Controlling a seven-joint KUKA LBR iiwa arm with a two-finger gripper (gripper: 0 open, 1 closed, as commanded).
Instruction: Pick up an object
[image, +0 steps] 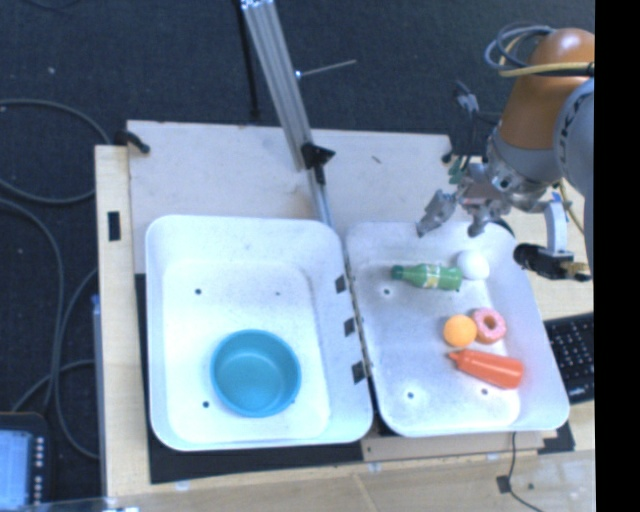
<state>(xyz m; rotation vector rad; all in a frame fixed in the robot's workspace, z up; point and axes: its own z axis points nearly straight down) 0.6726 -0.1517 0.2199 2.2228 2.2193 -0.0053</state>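
In the right bin (400, 400) lie a green bottle (427, 276), a white ball (472, 265), an orange ball (460, 331), a pink doughnut (489, 325) and an orange carrot (487, 368). My gripper (455, 220) hangs over the bin's far edge, just above the bottle and the white ball. Its two fingers are spread apart with nothing between them. The left bin (180, 250) holds a blue bowl (256, 372).
A slanted metal pole (290, 110) rises behind the bins, its base near the gap between them. A black keyboard (572, 352) lies at the right edge, beside the right bin. Cables run over the dark floor on the left.
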